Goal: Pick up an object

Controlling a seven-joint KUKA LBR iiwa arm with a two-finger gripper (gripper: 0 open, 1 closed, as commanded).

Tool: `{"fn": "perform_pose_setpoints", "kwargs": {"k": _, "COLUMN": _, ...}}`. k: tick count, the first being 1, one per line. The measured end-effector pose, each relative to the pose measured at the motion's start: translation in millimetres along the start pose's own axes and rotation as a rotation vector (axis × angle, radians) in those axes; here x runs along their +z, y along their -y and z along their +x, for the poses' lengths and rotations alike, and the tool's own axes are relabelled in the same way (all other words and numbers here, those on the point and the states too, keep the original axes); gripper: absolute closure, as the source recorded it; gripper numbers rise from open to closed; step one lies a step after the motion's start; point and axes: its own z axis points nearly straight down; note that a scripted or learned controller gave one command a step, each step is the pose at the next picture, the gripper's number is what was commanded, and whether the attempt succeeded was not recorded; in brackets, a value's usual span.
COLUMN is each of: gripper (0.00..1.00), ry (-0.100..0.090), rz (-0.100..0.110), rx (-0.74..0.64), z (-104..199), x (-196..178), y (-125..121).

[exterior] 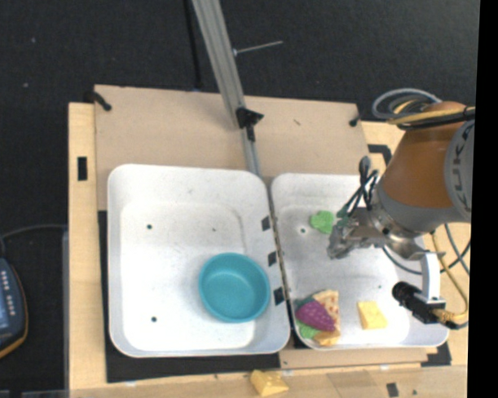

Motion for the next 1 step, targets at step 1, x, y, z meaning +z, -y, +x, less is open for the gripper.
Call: {"fn": "perform_pose_setpoints", "kwargs": {"k": 1, "gripper": 1.0, "ry": 0.0, "rz": 0.002, "rx": 0.001, "z": 42.6, "x": -5.0, "y": -12.4}}
